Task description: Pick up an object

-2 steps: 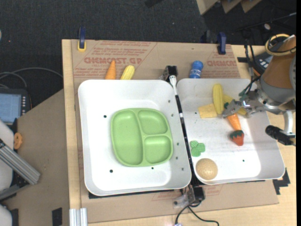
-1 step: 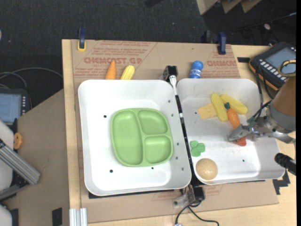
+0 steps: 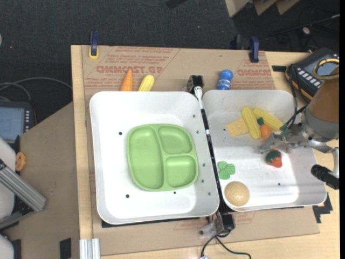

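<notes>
1. While the hand (image 3: 272, 143) hangs low in the right white bin (image 3: 253, 99), I cannot tell its state.
2. A small red strawberry toy (image 3: 275, 158) lies just below it (likeliest target); centre over it before closing.
3. Yellow plastic corn (image 3: 249, 122) nearby; the arm hides the bin's right edge.

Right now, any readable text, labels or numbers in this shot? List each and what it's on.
"CHEMCAST GP": red print on the brown protective sheet covering the bench top, left of centre behind the bins; the last letters are blurry.
The same red print repeats further right on the sheet, too faint to read fully.
Blue bottle: label too small to read.
Handheld controller at the right edge: screen and buttons unreadable.
</notes>
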`<state>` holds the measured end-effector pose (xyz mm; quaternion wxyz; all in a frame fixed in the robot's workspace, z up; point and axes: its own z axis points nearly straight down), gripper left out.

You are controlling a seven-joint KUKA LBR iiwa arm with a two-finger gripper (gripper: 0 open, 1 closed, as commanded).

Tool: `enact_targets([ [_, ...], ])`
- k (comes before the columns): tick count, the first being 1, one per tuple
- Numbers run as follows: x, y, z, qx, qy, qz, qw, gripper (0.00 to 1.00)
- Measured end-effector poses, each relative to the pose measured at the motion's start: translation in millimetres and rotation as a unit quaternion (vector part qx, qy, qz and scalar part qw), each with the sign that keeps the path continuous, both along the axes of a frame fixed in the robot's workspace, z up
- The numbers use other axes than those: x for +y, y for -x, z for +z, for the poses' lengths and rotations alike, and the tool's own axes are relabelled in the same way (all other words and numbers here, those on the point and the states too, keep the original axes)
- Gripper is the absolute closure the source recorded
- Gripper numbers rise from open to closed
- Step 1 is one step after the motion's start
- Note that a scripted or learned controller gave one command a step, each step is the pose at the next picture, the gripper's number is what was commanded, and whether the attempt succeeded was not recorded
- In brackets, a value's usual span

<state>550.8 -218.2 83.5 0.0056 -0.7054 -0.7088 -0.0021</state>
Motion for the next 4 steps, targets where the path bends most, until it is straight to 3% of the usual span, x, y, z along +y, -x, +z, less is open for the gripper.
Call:
enact_targets([
  [1, 0, -18, 0, 0.0, -0.0002, 0.0, 1.0, 0.0],
  [2, -3, -18, 11, -0.003, 0.0041, 0.0, 1.0, 1.0],
  [3, 54, -35, 0, -0.001, 0.0039, 0.001, 1.0, 1.0],
  [4, 121, -8, 136, -0.009, 0.0049, 0.002, 0.9999, 1.0],
])
